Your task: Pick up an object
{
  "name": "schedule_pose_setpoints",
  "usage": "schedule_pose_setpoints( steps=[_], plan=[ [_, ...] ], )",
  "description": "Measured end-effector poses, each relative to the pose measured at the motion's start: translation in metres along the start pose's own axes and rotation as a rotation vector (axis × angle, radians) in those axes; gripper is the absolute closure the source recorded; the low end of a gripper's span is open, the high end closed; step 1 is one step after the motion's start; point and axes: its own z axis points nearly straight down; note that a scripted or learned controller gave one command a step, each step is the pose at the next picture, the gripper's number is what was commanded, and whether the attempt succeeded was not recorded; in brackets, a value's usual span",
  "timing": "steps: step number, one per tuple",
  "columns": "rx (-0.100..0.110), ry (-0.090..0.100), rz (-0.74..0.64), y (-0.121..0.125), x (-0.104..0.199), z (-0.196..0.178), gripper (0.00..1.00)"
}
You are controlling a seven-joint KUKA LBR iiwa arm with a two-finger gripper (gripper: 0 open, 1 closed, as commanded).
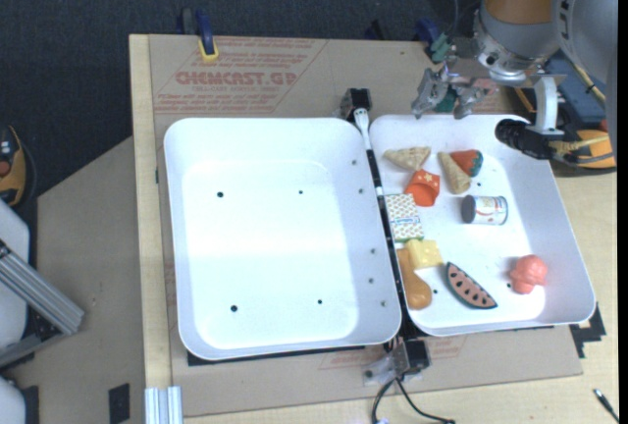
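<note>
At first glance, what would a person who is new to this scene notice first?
The eye falls first on the small, colourful toy foods gathered in the right bin: a watermelon slice near its front edge, a pink ball to the right of the slice, and an orange piece near the divider. The left bin is a plain white surface beside it. The gripper hovers over the right bin's far edge.

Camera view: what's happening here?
A KUKA arm reaches in from the right, its claw hovering at the far edge of the right bin, with nothing visibly between its fingers. The toys lie in that bin: a watermelon slice, a pink ball, a small can, an orange piece and others. No toys are in the left bin. No pick has happened yet.
</note>
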Motion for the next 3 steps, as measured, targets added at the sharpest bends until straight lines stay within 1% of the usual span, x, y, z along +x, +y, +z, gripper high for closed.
schedule_pose_setpoints(
  steps=[1,2,3],
  plan=[
    [0.005,0.000,0.004,-0.044,0.015,0.026,1.00],
    [-0.018,0.001,-0.005,-0.010,0.094,-0.087,1.00],
    [0.006,0.002,-0.007,-0.052,0.190,-0.040,1.00]
  ],
)
